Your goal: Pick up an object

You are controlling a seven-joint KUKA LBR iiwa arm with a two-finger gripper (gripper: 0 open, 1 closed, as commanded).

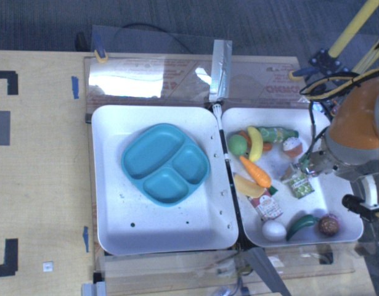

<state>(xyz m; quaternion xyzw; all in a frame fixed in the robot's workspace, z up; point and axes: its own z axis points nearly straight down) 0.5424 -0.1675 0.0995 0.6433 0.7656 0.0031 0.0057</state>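
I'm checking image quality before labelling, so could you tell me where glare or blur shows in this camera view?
In the camera view, strong glare washes out the clear panel behind the left bin; the blue tray and carrot look evenly lit and fairly sharp; the end effector looks soft and hard to resolve.

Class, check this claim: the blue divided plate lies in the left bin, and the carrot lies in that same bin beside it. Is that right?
Not quite. The blue divided plate does lie in the left bin, but the carrot lies in the right bin, among the other play food. The camera view shows this.
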